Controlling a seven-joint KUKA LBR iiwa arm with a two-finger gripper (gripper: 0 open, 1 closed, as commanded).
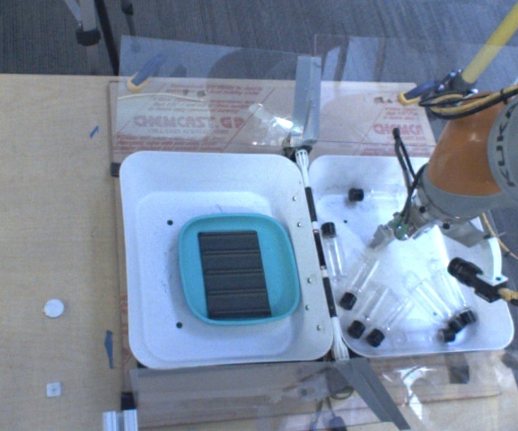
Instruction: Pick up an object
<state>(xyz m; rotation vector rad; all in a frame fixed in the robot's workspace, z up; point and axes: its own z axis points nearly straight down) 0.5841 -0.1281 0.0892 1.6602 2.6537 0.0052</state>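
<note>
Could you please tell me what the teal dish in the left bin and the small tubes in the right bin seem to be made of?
The teal dish looks like smooth moulded plastic, judging by its even colour and rounded rim; it holds a dark ribbed block. The tubes look like clear plastic or glass with black caps: the white bin shows through them.

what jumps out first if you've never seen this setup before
The teal tray holding a dark ribbed block stands out in the middle of the left bin. Next comes the grey arm with its orange band, reaching in from the right over the right bin. There the gripper hangs above a scatter of clear black-capped vials.
</note>
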